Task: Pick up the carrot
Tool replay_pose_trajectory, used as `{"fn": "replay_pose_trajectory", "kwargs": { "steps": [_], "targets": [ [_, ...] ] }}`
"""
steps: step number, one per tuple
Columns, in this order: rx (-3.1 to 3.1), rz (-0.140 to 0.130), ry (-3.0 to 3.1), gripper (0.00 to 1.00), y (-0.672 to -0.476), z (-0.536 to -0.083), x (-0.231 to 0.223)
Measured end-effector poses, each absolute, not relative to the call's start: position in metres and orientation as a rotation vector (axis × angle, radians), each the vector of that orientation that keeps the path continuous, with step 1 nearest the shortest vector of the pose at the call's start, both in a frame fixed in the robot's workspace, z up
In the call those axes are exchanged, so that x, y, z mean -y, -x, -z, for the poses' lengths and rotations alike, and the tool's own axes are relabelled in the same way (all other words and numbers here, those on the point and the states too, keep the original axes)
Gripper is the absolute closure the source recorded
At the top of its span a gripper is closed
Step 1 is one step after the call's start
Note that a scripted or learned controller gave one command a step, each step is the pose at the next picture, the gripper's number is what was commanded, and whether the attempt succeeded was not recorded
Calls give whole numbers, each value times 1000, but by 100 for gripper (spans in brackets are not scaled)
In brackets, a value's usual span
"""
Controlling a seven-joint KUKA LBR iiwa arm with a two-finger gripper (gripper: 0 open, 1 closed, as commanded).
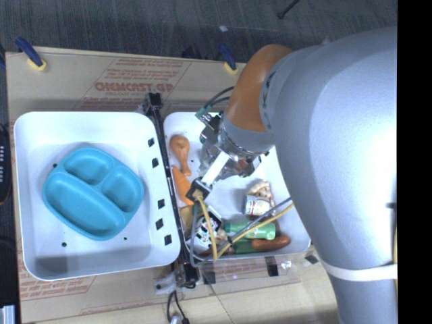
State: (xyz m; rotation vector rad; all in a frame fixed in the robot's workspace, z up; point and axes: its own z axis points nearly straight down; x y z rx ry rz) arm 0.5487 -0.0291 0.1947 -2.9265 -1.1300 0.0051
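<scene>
Right bin (177,121), frame centre: carrot (181,183) hugs left wall; gripper (216,158) just right, closure cannot tell. Advise descent aligned along wall.

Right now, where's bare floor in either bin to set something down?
Left bin: bare floor between the blue tray and its near wall, plus the strip from tray to the right wall. Right bin is crowded: carrot, green bottle and more, with the arm over them.
</scene>
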Motion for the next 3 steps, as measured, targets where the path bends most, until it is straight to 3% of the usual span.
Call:
{"fn": "replay_pose_trajectory", "kwargs": {
  "steps": [1,2,3],
  "targets": [
    [1124,-16,2928,0,-547,-191,31],
    [1082,-20,2941,0,-479,-190,8],
    [1083,-17,2943,0,-480,-191,9]
  ]
}}
